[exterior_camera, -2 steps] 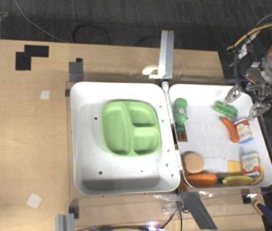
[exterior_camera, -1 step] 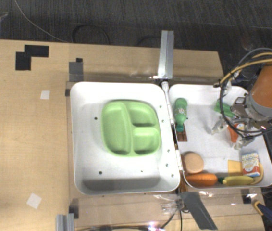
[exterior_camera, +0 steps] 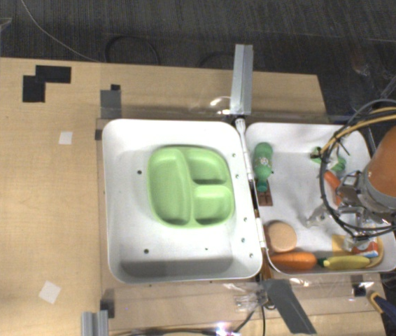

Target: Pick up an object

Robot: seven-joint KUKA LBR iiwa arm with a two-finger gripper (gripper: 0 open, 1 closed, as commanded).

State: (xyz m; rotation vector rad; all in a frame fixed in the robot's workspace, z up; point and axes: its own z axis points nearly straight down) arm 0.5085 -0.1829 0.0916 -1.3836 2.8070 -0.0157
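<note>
The right bin (exterior_camera: pixel 292 142) holds several items. A green bottle-shaped toy (exterior_camera: pixel 262 158) lies along its left wall, with a small brown block (exterior_camera: pixel 264 196) just below it. A round tan piece (exterior_camera: pixel 282 236), an orange carrot (exterior_camera: pixel 295 261) and a yellow piece (exterior_camera: pixel 348 262) sit along the front wall. A small orange and green piece (exterior_camera: pixel 332 173) lies beside the arm. My gripper (exterior_camera: pixel 332 212) hangs low over the bin's right half, largely hidden under the wrist and its cables. I see nothing held in it.
The left bin (exterior_camera: pixel 124 208) carries a light green divided plate (exterior_camera: pixel 189 185) in its middle. A grey post (exterior_camera: pixel 242 79) rises behind the seam between the bins. The orange-banded arm (exterior_camera: pixel 394 166) and looping cables (exterior_camera: pixel 345 145) cover the right bin's right side.
</note>
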